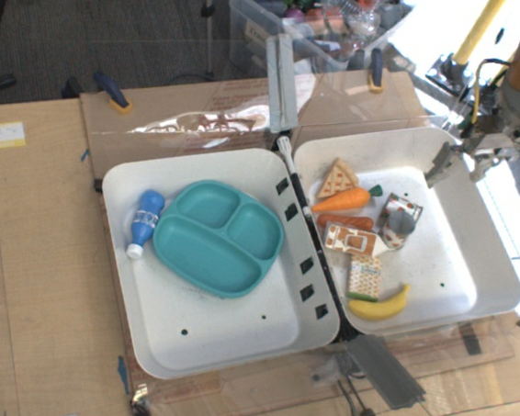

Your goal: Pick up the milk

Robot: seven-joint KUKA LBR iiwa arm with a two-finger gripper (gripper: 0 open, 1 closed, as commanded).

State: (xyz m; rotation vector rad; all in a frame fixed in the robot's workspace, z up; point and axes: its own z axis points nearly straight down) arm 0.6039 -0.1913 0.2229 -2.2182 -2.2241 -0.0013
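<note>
Banana (pixel 379 303) by rim, milk (pixel 398 218) mid-bin

Tool (pixel 454 162) at the view's right side, raised, angled down and leftward, nothing seen between its fingers

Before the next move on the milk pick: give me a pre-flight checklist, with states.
1. Milk identified: cannot tell. The blue and white bottle in the left bin looks likeliest; a grey carton lies in the right bin.
2. Bottle reachable from above: ok, nothing lies on it.
3. Room around bottle: not ok, it lies close beside the teal plate; contact cannot tell.
4. Tool over bottle: not ok, it sits at the right bin's far right corner.
5. Carton clear of neighbours: not ok, toy food crowds it.
</note>
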